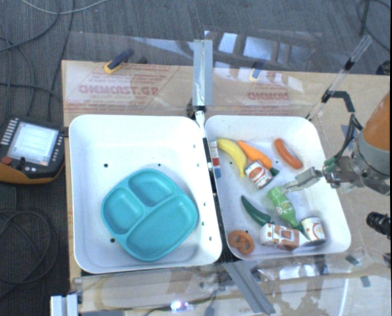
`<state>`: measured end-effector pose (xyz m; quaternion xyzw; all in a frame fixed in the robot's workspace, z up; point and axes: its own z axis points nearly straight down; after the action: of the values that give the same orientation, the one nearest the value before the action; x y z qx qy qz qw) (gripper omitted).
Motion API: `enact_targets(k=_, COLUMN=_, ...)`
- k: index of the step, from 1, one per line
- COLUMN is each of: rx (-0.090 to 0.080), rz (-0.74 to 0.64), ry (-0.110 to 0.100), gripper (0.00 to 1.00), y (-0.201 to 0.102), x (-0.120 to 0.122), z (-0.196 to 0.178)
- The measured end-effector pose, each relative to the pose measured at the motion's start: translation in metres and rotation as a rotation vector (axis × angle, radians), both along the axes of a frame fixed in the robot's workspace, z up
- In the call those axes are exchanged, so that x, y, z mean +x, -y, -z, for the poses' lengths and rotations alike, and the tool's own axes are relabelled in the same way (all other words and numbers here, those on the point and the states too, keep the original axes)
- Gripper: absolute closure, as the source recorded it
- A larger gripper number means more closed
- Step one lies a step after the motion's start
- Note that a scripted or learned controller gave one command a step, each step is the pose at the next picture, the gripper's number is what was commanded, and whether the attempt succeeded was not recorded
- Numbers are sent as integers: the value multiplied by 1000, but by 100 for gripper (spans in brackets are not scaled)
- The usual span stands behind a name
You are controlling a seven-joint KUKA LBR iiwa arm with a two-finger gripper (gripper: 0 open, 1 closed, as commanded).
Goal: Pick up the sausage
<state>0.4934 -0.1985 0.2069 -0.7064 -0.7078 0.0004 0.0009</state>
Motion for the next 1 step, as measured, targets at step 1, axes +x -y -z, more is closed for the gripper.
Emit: enact_targets(k=1, rx=-1, rz=-64, ry=2, gripper=0, y=-1, x=82, z=-37)
